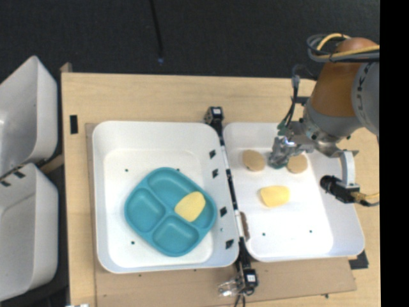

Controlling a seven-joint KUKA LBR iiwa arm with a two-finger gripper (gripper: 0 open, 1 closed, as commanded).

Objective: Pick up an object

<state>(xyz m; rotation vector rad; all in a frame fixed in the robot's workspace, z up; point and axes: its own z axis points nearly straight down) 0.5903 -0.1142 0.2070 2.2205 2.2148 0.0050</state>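
Observation:
In the right bin (319,235) lie three pieces: a round tan piece (254,160) at the back left, a second tan piece (297,164) to its right, and a yellow piece (274,196) nearer the middle. My gripper (280,157) hangs low between the two tan pieces, close to both. The left bin (112,152) holds a blue divided plate (156,213) with another yellow piece (190,206) resting in its right compartment.
The grey arm with its orange band (335,85) comes in over the right bin's back right corner. A black cable fitting (339,189) sits by the right bin's right wall. White containers (22,114) stand off the bench at the left.

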